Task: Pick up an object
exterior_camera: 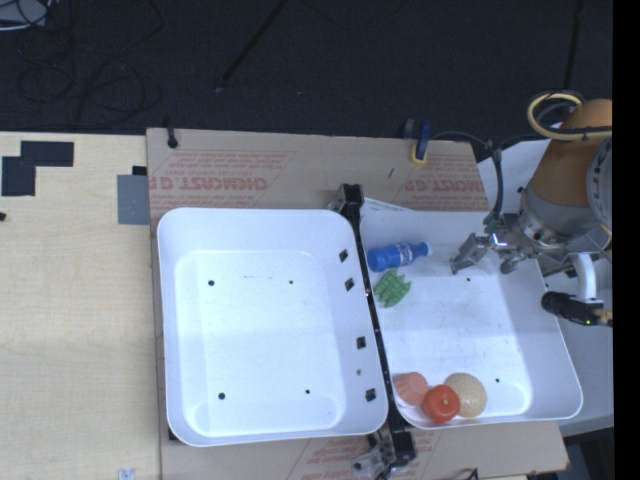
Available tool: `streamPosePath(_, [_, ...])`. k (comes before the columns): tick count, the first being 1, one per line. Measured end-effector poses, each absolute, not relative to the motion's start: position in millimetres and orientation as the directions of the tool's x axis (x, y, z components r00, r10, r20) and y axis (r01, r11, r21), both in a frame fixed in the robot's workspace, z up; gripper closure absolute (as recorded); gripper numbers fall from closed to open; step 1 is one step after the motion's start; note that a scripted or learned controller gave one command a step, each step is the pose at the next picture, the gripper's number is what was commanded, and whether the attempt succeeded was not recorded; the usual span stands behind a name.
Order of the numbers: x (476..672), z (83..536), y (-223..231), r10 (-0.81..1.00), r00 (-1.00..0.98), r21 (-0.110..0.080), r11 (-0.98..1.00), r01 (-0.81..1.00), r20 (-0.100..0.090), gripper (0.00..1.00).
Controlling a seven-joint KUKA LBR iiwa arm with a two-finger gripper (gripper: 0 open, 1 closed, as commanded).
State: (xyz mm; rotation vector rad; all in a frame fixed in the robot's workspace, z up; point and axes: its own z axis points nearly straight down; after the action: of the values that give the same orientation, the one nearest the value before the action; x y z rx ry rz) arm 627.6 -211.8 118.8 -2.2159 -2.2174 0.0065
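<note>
The right bin (545, 368) holds a bottle (396, 256) at its far-left, three roundish items (440, 398) perhaps touching near-left.

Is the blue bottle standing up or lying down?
Lying down. The blue bottle rests on its side on the right bin's floor, its pale cap pointing right.

Even overhead light, soft faint shadows. Two shallow white plastic bins (200, 268) near blown out, dark floor beyond jaws underexposed. Slightly soft, low-res overall.
</note>
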Motion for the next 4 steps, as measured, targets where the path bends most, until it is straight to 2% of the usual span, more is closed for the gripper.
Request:
streamPosePath(1, [610.2, 178.2, -214.2, 1.0, 0.003, 0.001, -0.003, 1.0, 0.0, 0.0])
streamPosePath(2, [623.8, 82.6, -211.2, 1.0, -0.005, -0.005, 0.005, 1.0, 0.001, 0.0])
streamPosePath(3, [646.1, 167.1, -214.5, 1.0, -0.002, 0.008, 0.002, 1.0, -0.003, 0.0])
streamPosePath(4, [584.7, 83.7, -212.3, 1.0, 0.001, -0.007, -0.001, 1.0, 0.002, 0.0])
